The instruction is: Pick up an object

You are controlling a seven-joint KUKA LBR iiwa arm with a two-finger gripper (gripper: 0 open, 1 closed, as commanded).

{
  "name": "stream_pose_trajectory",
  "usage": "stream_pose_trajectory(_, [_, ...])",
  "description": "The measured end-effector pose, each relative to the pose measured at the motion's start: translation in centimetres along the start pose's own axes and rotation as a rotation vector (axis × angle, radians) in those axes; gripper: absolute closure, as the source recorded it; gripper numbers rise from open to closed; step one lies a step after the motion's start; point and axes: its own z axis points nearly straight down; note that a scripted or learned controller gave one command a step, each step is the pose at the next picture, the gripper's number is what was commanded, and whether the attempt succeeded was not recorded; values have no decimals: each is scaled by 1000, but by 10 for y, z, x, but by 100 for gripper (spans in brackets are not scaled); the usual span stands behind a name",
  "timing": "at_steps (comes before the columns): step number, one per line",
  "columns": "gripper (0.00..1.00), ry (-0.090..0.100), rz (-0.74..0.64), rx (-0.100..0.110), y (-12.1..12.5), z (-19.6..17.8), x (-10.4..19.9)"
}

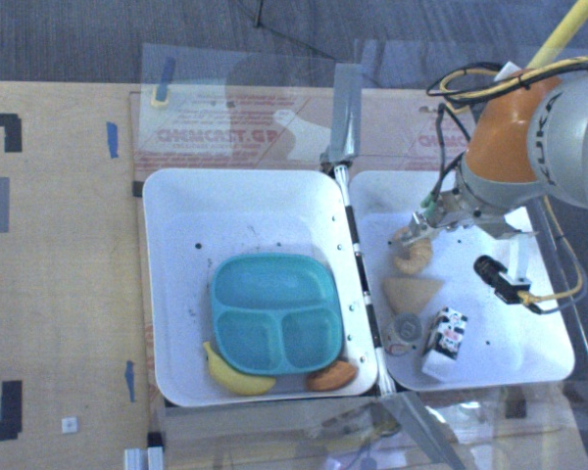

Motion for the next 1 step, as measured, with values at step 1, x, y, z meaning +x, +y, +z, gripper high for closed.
stream_pose_trajectory(1, [100, 3, 52, 17, 66, -83, 86])
